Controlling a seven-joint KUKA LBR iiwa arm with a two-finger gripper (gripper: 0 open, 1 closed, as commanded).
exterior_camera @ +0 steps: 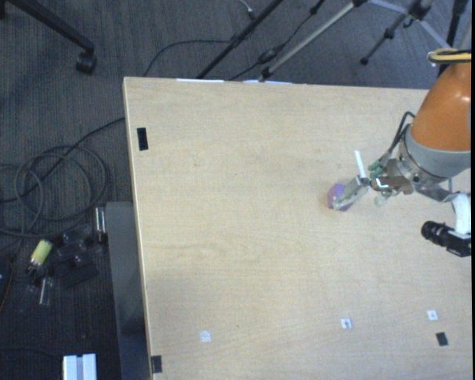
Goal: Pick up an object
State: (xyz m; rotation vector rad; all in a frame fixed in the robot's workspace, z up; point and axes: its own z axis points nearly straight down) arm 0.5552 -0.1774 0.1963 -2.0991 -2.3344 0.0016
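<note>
Purple object (342, 197) lies on the tan bench top (245, 228), right of centre, at the tip of the gripper (362, 185). It is small and rounded, pale violet with a glossy, half-clear look, so I judge it light and probably slippery (a thin plastic piece, perhaps, though the view is too coarse to name it). A grasp across its middle, where it seems widest, looks the safest hold. Whether the claw is spread or closed, or has the object between its tips, I cannot tell at this size. Just behind the claw a thin white stick (359, 163) stands up at a tilt. Farther back the wrist rises to the orange band (450, 113) of the arm.
</note>
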